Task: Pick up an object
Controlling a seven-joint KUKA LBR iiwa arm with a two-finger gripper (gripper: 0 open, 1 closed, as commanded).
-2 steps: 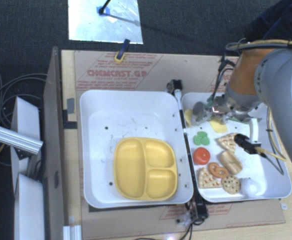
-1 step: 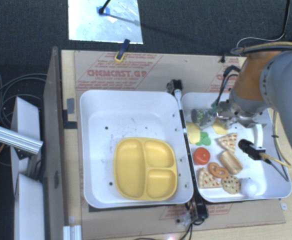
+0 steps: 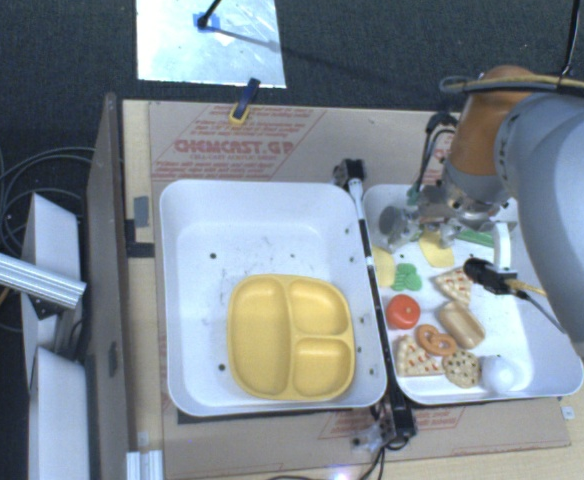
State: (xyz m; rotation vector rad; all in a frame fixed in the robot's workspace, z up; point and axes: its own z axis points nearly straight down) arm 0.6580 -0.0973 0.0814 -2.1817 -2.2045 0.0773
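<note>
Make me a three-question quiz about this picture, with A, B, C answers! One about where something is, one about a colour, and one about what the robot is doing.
1. Where is the yellow tray?
A. left bin
B. right bin
C. on the floor

2. What colour is the round tomato?
A. blue
B. red
C. white

3. Where is the end effector?
A. over the left bin
B. over the right bin
C. beyond the bench

Answers:
1. A: the tray lies in the left bin.
2. B: it is red, beside a green piece.
3. B: it sits over the right bin, above the toy food.
</note>
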